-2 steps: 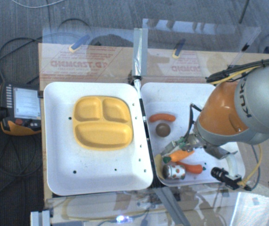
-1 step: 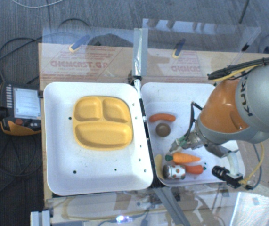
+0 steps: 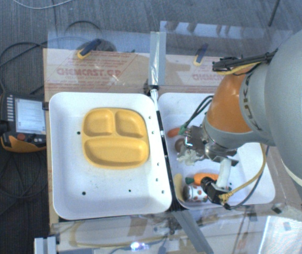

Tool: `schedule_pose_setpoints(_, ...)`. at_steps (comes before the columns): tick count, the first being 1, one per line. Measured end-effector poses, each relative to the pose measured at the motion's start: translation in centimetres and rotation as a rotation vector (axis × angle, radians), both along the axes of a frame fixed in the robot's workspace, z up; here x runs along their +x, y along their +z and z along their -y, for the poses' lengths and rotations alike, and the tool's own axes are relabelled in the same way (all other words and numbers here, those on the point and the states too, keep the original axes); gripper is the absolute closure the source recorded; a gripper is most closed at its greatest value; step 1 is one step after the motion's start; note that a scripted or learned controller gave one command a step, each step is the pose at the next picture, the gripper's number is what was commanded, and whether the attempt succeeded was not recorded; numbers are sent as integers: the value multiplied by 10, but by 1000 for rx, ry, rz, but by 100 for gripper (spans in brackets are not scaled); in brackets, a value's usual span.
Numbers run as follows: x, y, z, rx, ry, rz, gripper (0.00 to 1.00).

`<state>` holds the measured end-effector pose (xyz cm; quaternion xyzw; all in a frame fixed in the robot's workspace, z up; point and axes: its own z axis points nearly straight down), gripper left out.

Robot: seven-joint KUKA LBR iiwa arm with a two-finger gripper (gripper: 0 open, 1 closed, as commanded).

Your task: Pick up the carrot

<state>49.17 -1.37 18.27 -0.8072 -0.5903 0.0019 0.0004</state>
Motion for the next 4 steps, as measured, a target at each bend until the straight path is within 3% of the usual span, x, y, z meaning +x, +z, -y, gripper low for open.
schedule_pose_setpoints(1, -9, 0, 80, -2, -189, -1, 100)
schedule_pose_setpoints(2, -8, 0, 41, 1, 115, 0, 100)
schedule_pose_setpoints(3, -9, 0, 69, 1, 370, -1, 100)
schedule_pose_setpoints(4, -9, 0, 68, 2, 371, -1, 0)
